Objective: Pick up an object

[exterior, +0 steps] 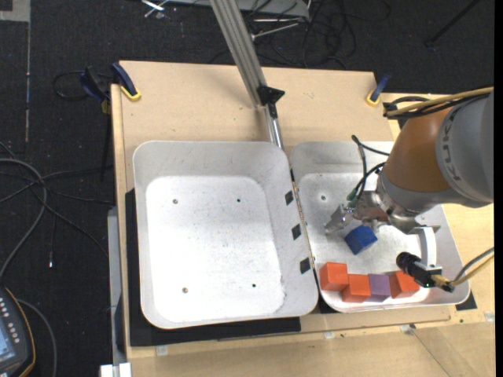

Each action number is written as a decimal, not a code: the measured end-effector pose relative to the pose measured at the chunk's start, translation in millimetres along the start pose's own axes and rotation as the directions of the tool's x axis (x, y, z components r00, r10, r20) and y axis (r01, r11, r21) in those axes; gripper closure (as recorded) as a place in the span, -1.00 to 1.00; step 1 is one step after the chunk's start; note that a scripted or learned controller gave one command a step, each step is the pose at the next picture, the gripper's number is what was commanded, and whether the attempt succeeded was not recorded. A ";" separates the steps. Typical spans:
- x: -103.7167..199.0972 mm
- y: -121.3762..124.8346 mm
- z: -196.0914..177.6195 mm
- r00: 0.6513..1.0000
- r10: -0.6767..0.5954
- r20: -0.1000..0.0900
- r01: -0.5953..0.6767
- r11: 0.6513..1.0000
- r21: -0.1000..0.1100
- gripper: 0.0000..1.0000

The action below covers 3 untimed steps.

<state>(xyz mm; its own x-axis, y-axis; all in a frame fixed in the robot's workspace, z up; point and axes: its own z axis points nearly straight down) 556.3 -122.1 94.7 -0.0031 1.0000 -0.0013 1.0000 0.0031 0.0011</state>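
While gripper (pixel 346 220) hovers at blue block (pixel 361 239) in right bin (pixel 310 163), grasp step pending; jaw opening unclear, possibly touching; next: close, lift.

Overhead slanted view of a wooden bench (pixel 196 108) bearing two shallow white bins. The left bin (pixel 157 171) lies at nine o'clock of the right bin (pixel 314 171), their rims touching. The grey arm (pixel 464 155), with its orange band (pixel 416 163), reaches in from three o'clock over the right bin. The gripper (pixel 346 220) sits low in that bin, just beside a blue block (pixel 361 239) at its five o'clock. Along the bin's six o'clock wall stands a row: two orange blocks (pixel 335 276) (pixel 357 287), a purple block (pixel 380 286) and another orange block (pixel 404 284), packed closely together.
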 end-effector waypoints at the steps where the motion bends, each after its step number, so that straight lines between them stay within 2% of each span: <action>1: -9.3 -21.4 -1.4 1.000 0.004 -0.001 -0.004 1.000 0.000 -1.00; 2: 4.5 1.3 -0.9 1.000 -0.001 0.000 0.001 1.000 -0.002 -1.00; 3: 17.0 -49.7 -1.7 1.000 0.004 -0.001 -0.004 1.000 -0.001 -1.00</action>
<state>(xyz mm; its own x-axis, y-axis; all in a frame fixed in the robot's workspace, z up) 506.5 -105.2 96.3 0.0009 1.0000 -0.0007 1.0000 -0.0009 0.0017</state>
